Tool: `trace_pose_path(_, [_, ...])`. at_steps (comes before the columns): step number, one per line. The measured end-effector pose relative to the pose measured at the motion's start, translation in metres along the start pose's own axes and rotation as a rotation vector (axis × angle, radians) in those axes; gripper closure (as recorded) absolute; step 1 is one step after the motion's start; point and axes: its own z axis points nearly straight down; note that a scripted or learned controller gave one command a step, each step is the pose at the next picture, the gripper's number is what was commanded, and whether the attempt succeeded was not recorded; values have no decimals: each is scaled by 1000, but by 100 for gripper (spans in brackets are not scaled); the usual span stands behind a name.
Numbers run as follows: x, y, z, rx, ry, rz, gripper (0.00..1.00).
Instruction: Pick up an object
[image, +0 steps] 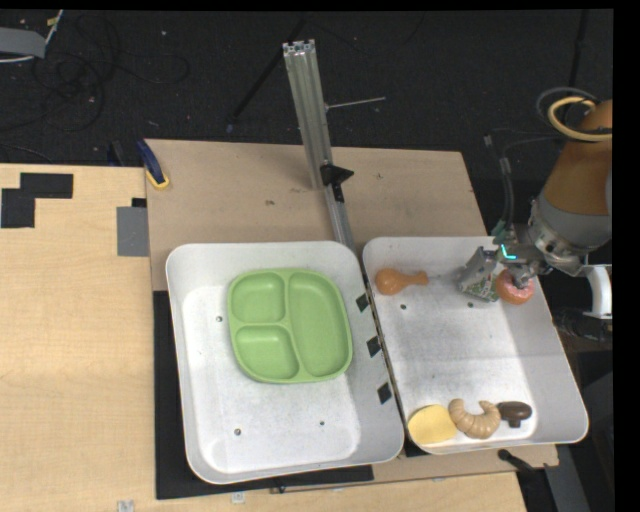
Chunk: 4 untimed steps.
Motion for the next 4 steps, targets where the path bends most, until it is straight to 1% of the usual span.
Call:
trace_pose_path(1, [0,1,-1,-3,-1,0,0])
trace_pose_path(2, [6,1,44,2,0,-2,0])
trace_pose_path(3, [7,1,97,-1,0,-2,0])
trace_pose_path(4, [5,3,82,-8,-4,-1,100])
